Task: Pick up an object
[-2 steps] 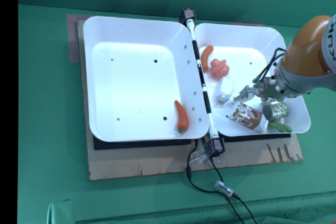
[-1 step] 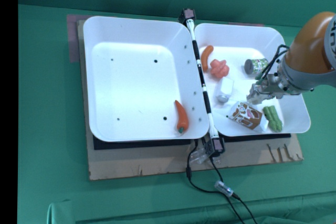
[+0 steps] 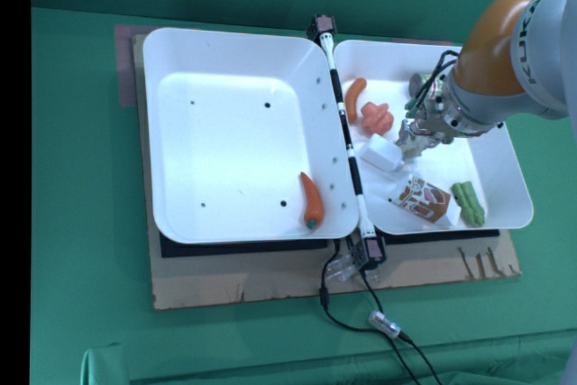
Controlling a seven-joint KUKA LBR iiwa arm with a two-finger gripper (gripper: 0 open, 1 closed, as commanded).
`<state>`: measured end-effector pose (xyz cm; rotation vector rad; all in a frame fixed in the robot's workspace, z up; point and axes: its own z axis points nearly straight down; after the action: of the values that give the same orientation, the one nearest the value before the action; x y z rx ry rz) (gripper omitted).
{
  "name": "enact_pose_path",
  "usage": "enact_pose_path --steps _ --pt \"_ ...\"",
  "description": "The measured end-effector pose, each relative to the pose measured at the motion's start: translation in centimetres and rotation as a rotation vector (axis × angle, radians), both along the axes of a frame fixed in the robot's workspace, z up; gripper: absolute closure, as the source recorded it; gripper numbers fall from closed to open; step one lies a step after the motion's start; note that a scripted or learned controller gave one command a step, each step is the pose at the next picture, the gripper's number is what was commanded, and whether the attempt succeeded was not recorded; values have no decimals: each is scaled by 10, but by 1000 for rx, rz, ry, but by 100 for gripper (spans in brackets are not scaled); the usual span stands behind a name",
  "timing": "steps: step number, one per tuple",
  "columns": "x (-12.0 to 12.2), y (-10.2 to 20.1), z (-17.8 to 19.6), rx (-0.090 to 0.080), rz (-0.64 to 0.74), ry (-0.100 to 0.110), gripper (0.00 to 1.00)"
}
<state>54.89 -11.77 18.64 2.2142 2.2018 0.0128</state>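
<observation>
My gripper [image 3: 410, 142] hangs low over the right bin [image 3: 505, 185], just right of a white block [image 3: 380, 155] and above a small brown-and-white carton [image 3: 424, 199]. An orange-red sausage-shaped toy [image 3: 355, 96] and an orange knobbly toy [image 3: 377, 114] lie to the gripper's upper left. A green bean-like toy [image 3: 468, 203] rests near the bin's front right. One orange carrot [image 3: 311, 199] lies in the left bin [image 3: 180, 59], by its front right corner. The wrist hides the fingertips.
A black-and-white striped divider [image 3: 343, 122] runs between the two bins. Cables [image 3: 361, 302] trail off the board's front edge onto the green cloth. A grey object [image 3: 420, 84] sits partly behind the wrist at the right bin's back.
</observation>
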Motion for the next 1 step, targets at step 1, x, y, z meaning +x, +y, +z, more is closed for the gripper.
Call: enact_pose_path --steps 1 --pt "0 1 -1 1 0 0 0"
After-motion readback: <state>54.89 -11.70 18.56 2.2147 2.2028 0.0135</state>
